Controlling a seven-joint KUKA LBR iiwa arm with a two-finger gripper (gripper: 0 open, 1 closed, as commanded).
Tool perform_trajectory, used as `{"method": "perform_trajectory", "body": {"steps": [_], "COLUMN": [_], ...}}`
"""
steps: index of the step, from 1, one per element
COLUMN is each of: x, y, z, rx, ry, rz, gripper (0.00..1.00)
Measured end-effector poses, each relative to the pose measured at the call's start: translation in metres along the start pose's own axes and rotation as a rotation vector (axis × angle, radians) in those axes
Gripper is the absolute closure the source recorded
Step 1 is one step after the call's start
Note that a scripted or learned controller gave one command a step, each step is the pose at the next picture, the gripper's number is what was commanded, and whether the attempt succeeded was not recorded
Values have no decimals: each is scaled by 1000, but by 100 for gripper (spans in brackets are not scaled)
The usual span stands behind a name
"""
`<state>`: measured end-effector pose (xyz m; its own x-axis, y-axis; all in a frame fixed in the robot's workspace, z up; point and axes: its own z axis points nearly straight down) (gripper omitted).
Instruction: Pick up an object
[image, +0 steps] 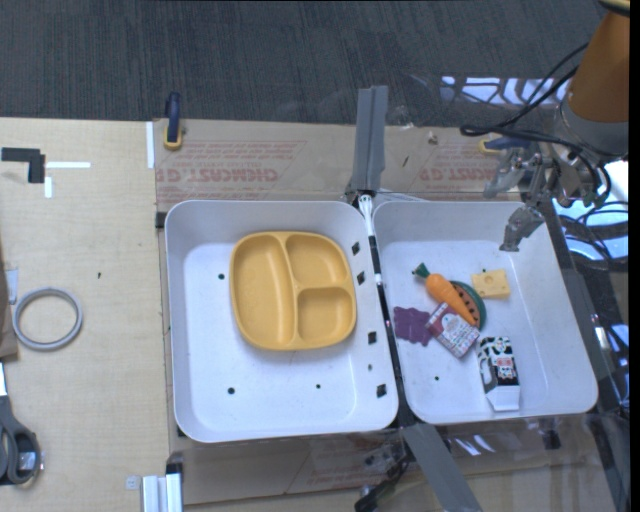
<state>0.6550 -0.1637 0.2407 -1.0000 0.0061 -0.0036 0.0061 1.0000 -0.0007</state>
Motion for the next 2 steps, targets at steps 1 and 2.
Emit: {"method": "perform_trajectory", "body": {"steps": [1,2], "x": [-3,18], "y": [31,4], "z": [-66,77], "rx": [0,0], "ry": [-2,1], "rz": [49,54], "gripper": [0,0]}}
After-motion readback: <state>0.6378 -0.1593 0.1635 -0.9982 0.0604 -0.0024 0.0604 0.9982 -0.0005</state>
